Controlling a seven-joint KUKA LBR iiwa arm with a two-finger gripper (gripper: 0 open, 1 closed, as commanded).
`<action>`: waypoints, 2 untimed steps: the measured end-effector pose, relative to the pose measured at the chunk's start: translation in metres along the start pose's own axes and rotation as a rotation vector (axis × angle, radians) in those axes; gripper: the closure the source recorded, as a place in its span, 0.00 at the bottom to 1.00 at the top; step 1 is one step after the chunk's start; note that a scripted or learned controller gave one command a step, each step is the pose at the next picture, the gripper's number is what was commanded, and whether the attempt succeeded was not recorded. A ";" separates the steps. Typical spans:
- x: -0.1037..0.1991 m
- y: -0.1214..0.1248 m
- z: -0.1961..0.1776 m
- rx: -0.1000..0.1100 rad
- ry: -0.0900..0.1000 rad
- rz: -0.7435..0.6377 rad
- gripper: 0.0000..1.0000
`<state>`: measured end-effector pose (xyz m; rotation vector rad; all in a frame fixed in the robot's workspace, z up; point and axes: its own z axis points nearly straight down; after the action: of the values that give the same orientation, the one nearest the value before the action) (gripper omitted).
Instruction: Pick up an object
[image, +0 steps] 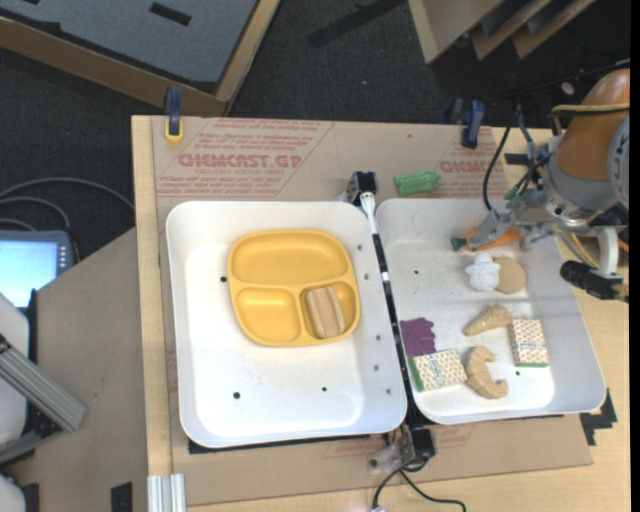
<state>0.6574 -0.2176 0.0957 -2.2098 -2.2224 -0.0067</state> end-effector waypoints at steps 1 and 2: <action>0.000 0.000 -0.011 -0.001 -0.001 0.000 1.00; 0.000 0.000 -0.010 -0.001 -0.001 0.000 0.00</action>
<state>0.6575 -0.2178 0.1058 -2.2105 -2.2235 -0.0066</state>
